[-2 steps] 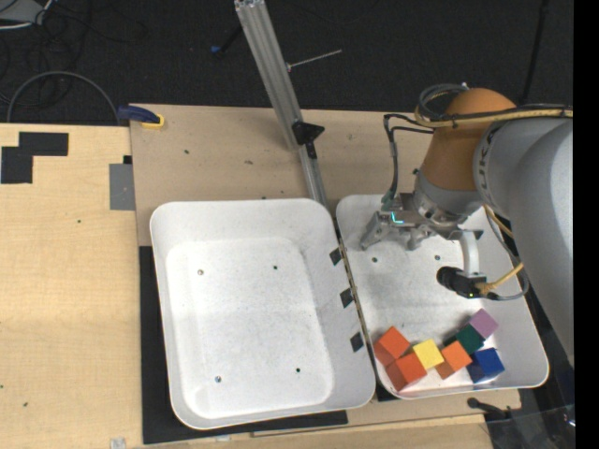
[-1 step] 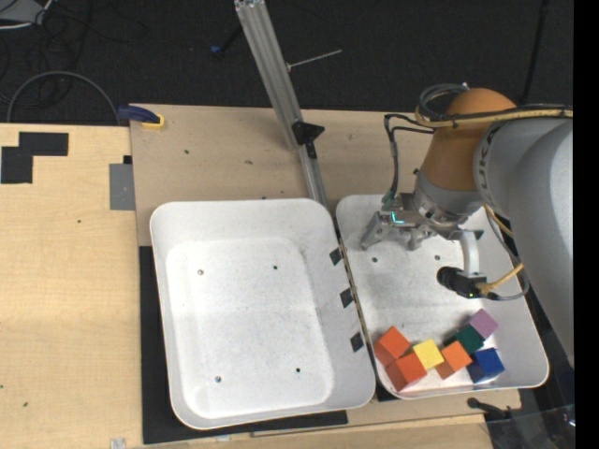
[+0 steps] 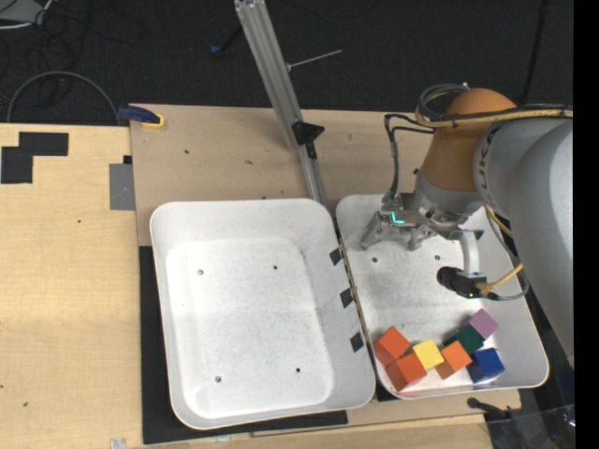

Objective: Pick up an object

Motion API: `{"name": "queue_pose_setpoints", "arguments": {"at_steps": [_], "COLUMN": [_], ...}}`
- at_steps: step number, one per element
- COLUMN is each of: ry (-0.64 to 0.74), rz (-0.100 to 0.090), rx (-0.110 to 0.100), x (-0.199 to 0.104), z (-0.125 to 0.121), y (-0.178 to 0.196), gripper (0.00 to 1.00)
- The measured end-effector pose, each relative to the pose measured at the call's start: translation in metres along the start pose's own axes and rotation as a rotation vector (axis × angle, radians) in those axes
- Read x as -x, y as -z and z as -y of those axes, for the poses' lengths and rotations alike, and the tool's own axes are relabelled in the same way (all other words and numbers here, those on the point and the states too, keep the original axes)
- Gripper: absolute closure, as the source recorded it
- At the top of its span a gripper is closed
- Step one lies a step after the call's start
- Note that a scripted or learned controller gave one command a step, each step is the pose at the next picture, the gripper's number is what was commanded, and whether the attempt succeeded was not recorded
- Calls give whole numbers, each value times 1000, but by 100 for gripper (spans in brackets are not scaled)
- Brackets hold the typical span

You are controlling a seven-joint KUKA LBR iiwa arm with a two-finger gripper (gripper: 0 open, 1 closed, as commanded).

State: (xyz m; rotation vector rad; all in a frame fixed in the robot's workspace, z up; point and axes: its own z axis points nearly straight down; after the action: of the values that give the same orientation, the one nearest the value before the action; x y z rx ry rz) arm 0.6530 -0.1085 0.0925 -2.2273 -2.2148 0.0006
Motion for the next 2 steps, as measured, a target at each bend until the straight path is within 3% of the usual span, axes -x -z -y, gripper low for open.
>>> {"name": "queue_pose_setpoints", "arguments": {"at_steps": [1, 2], "ry": [5, 5], "rz": [0, 0], "rx": [1, -2], "x": [16, 15], "z": [-9, -8], "y": [31, 29], "gripper": [0, 0]}}
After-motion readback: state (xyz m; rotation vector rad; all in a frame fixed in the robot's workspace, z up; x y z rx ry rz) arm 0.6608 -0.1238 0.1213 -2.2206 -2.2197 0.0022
